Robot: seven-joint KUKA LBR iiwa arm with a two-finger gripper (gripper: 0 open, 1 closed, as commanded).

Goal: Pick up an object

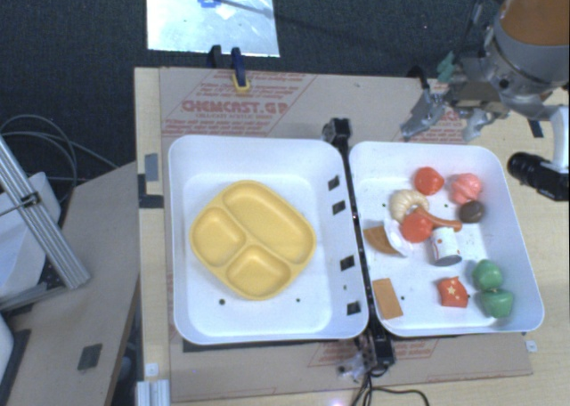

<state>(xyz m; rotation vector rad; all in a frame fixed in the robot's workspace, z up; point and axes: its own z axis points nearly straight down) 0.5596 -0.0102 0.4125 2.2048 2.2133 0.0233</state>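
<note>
The counter carries two white bins side by side. The left bin, well away from the tool, holds a yellow divided plate. The right bin lies just below and in front of the tool and holds the small things to choose from.

The arm comes in from the right with the tool hanging above the far rim of the right bin, over the counter rather than over the toys. Its two prongs stand spread apart with nothing between them, so it is open and carrying nothing.

Nearest the tool are a red ball and a pink piece. A little farther sit a cream shell shape, a dark brown ball, a red spoon-like toy and a small white cup. Farthest are a red block with a star, two green lumps and an orange card.

The middle things lie crowded and touching. A descent there would likely catch two pieces or push one aside, and round toys may roll out of a closing grip. The bin's far wall is close under the tool, so a straight drop could strike the rim.
</note>
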